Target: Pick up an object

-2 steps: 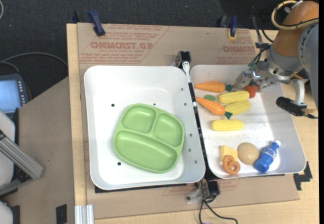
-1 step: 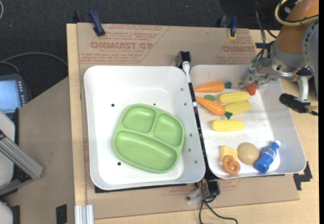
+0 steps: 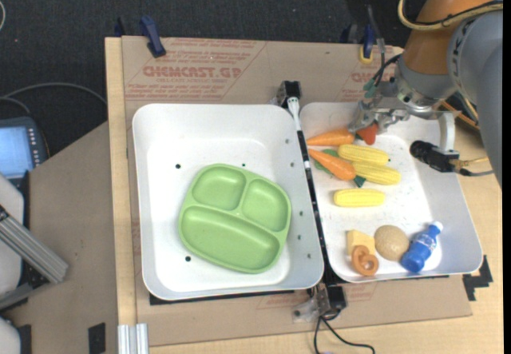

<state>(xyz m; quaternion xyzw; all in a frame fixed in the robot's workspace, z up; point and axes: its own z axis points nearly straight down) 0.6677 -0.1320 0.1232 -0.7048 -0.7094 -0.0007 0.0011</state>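
The gripper [image 3: 369,125] is hanging low over the right bin [image 3: 457,208], beside a carrot [image 3: 330,138]. Finger spacing and any hold cannot be told.

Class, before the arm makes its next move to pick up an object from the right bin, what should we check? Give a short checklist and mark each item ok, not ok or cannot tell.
1. Gripper is over the right bin, where the toys lie: ok.
2. Something sits close under it to grasp: ok, a small red piece and a carrot lie right there.
3. Jaws open wide enough: cannot tell, the wrist hides them.
4. Target stands free of neighbours: not ok, the carrot, a second carrot and two corn cobs crowd together.
5. Drop-off is ready: ok, the green divided plate lies flat in the left bin.
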